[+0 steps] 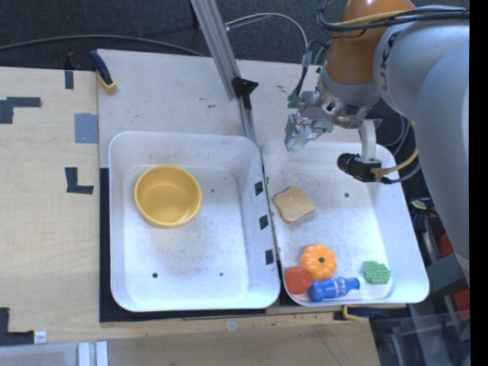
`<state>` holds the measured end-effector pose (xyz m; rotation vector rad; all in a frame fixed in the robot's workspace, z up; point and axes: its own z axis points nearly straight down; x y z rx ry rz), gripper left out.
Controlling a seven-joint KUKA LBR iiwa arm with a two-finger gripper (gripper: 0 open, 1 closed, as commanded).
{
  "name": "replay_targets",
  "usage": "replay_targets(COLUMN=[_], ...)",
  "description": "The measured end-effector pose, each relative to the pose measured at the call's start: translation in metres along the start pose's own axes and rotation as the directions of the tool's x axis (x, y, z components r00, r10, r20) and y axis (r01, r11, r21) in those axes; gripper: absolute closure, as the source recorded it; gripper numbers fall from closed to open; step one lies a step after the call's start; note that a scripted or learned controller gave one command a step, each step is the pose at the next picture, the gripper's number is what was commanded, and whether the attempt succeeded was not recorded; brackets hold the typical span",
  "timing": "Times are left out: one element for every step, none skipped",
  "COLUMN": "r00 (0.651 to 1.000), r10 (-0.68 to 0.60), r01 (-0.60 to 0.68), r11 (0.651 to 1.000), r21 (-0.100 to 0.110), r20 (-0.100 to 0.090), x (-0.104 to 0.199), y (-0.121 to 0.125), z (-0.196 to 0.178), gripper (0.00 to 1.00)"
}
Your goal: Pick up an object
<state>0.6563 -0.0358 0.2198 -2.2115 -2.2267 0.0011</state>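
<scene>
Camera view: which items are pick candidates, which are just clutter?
Candidates, in the right bin: bread slice, orange pumpkin, red piece, blue bottle, green piece. In the left bin: yellow bowl.

Clutter: metal pole, blue-yellow clamp, tape marks, cables. The gripper hovers over the right bin's far edge.

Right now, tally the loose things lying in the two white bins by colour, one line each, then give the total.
Yellow: 1, the round yellow plastic bowl in the left bin.
Tan: 1, the flat tan bread slice in the right bin.
Orange: 1, the small orange pumpkin.
Red: 1, the red rounded piece.
Blue: 1, the blue toy bottle.
Green: 1, the green knobbly piece.
Total: 6
</scene>
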Motion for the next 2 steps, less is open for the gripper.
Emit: replay_targets(r00=[1.000, 1.000], r10=[0.000, -0.001], r01=[0.000, 0.001], r11=[1.000, 1.000], r21=[0.000, 0.000], r20=[0.000, 0.000], x=[0.057, 0.114], y=[-0.006, -0.011], z=[0.008, 0.011], gripper=[1.00, 1.00])
